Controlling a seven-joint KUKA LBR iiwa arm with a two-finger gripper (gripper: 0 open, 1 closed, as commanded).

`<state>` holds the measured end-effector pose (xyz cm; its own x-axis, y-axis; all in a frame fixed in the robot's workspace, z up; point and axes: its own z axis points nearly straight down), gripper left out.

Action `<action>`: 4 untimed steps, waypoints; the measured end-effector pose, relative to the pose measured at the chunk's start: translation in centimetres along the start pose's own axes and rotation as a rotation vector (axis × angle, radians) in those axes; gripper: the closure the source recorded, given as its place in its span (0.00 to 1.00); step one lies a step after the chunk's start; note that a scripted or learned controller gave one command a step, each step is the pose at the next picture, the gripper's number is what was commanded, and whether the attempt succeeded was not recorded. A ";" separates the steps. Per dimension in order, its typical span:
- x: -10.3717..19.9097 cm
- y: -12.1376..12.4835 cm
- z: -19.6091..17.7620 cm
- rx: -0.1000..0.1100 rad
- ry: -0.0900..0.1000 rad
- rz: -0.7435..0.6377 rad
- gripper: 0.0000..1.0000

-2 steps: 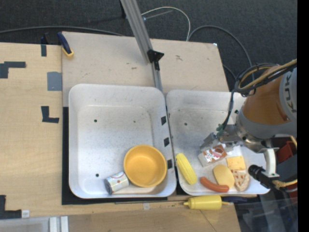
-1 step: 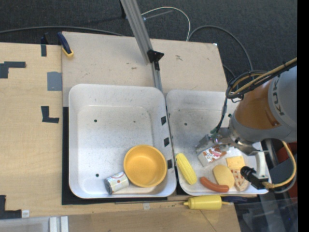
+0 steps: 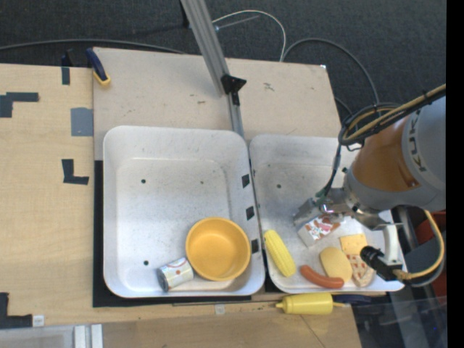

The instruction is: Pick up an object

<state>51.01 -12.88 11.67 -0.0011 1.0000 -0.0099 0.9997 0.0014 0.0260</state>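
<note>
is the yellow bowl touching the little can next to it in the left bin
Touching. The camera view shows the small can lying on its side against the lower left rim of the yellow bowl, with no gap between them.

**Q:** what are your bins [image 3: 130, 151] made of?

**Me:** looks like white plastic, matt and speckled. My bowl [image 3: 217, 249] is smooth yellow plastic, the can [image 3: 175, 273] shiny metal, the bench [image 3: 43, 194] pale wood-grain.

Light: was bright and even, from overhead.
Shadows: fell soft beneath the yellow bowl [image 3: 217, 248].
Focus: was slightly soft throughout.
</note>
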 end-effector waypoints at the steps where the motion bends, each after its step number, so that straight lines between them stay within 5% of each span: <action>1: 0.0 0.1 -0.9 -0.001 -0.001 0.000 1.00; 2: -0.5 0.2 -5.1 0.025 0.009 0.000 1.00; 4: -1.2 0.5 -15.9 0.023 0.009 -0.001 1.00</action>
<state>51.09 -13.94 27.63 -0.0018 1.0000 -0.0014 1.0000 0.0018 0.0035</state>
